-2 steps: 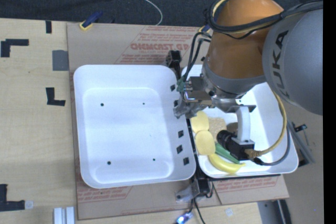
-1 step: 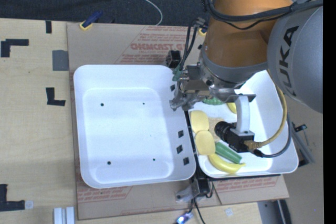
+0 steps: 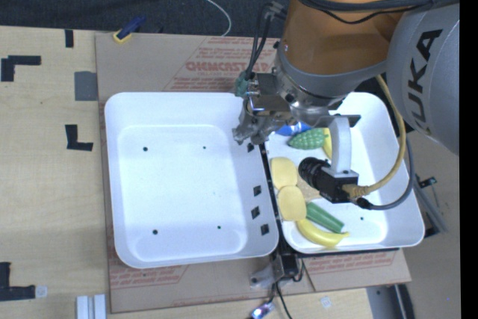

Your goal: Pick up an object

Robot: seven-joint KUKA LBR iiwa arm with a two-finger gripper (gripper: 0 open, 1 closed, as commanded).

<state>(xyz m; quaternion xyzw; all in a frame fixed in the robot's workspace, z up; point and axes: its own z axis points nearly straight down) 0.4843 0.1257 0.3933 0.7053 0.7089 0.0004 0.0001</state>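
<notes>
Hovering over the seam between the two bins, the gripper (image 3: pixel 250 132) hangs at the top-left corner of the right bin (image 3: pixel 399 183), close to the shared wall. Cannot tell its state; the wrist and orange band (image 3: pixel 347 4) block most of it. Nothing visibly held.

All the toy food is in the right bin, clustered against its left wall. Landmark: the black camera module (image 3: pixel 327 179) hanging off the wrist.
- green corn-like piece (image 3: pixel 310 139): just above the module, long axis roughly left-right, narrow end toward the bin's left wall.
- blue scrap (image 3: pixel 288 129): above-left of the module, mostly hidden.
- upper yellow round piece (image 3: pixel 283 172): just left of the module, long axis up-down.
- lower yellow round piece (image 3: pixel 291 202): below-left of the module, touching the upper one.
- green stick (image 3: pixel 324 217): below the module, long axis diagonal, running down to the right.
- banana (image 3: pixel 320 234): below the module, under the stick, curved, long axis roughly left-right, tip pointing right.

Left bin (image 3: pixel 179 183) is well to the module's left.

Judgement: items likely piled at the wall from dumping or pushing. Gripper looks staged above the cluster's upper end; corn piece or blue scrap is the likely pick. Wall proximity could foul a finger.
</notes>
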